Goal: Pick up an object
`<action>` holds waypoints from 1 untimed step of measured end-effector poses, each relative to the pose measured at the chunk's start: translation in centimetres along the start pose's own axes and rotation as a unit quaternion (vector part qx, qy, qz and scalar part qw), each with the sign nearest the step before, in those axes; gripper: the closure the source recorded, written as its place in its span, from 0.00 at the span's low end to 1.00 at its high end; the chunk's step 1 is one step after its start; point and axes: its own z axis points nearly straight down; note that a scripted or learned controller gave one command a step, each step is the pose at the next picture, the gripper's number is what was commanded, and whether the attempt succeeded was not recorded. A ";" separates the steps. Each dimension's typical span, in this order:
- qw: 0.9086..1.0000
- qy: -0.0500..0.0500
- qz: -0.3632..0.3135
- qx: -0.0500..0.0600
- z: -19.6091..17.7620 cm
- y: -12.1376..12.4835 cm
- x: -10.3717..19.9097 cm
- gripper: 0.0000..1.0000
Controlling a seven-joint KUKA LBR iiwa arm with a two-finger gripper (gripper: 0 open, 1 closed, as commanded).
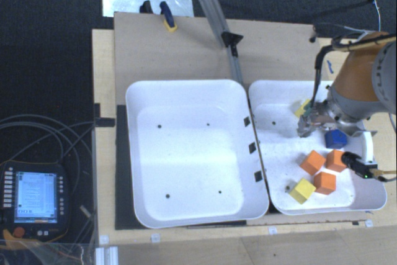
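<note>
Jaws unreadable, hovering low inside the right bin (273,96).
Likely nearing a grasp; next, settling the gripper (308,124) squarely over the blue block (335,138).

This is a robotics lab. A grey and orange industrial arm (363,80) reaches over a desk (186,49) bearing two shallow white bins (186,152), and off the desk's left edge a teach pendant (31,198) lies among loose cables (56,133) on dark carpet (43,28).

Both white bins (186,93) look like smooth, faintly glossy plastic; the surface (273,49) beneath them is matt, board-like tan.
</note>
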 end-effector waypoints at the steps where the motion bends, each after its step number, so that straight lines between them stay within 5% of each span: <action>1: 1.000 0.000 0.000 -0.001 -5.7 -0.7 0.4 1.00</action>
